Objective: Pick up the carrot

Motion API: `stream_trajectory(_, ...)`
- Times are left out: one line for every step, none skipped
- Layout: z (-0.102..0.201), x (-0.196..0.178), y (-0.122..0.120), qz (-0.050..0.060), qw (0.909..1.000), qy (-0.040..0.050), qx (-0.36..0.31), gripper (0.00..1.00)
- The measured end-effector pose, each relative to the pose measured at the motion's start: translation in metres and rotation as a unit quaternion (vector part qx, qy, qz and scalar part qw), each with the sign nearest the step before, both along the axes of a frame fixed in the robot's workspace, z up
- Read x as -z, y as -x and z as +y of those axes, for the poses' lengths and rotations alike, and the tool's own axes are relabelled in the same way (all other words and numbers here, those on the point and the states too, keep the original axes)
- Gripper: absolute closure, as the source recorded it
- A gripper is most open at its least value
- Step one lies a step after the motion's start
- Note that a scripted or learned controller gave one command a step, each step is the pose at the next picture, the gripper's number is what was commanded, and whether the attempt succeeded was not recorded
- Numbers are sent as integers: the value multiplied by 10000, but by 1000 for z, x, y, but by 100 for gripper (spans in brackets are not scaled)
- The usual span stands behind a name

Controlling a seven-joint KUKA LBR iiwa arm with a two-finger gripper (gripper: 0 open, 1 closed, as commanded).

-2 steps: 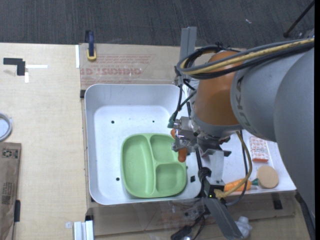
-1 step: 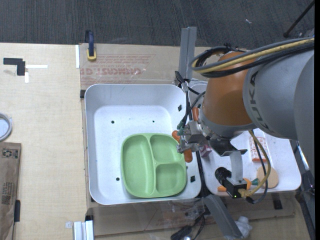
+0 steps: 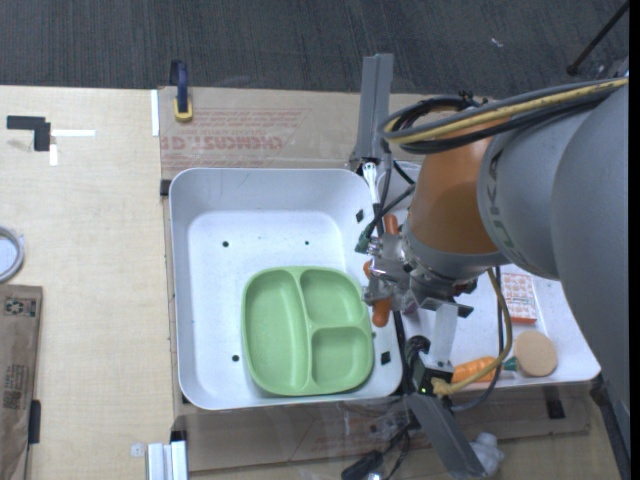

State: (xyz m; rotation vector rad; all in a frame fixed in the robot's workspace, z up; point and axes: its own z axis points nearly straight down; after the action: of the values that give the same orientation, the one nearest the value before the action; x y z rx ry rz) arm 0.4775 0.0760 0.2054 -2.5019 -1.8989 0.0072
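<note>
Beside the arm in your right-hand white bin (image 3: pixel 575 353), the slim orange carrot (image 3: pixel 474 371) lies ungrasped; the two-finger gripper (image 3: pixel 385 293) grip state cannot be told.

The grey arm (image 3: pixel 540 178) reached in from three o'clock, its gripper (image 3: pixel 385 293) hanging over the seam between the two white bins. A green divided plate (image 3: pixel 300 333) lay toward six o'clock in the left bin (image 3: pixel 200 268). The carrot (image 3: pixel 473 371) lay in the right bin (image 3: pixel 580 366), a tan round piece (image 3: pixel 535 353) just beside it at three o'clock.
</note>
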Motion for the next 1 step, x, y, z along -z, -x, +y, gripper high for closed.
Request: stream_trajectory(-45,-14,0,-7,9903,6,1388,100)
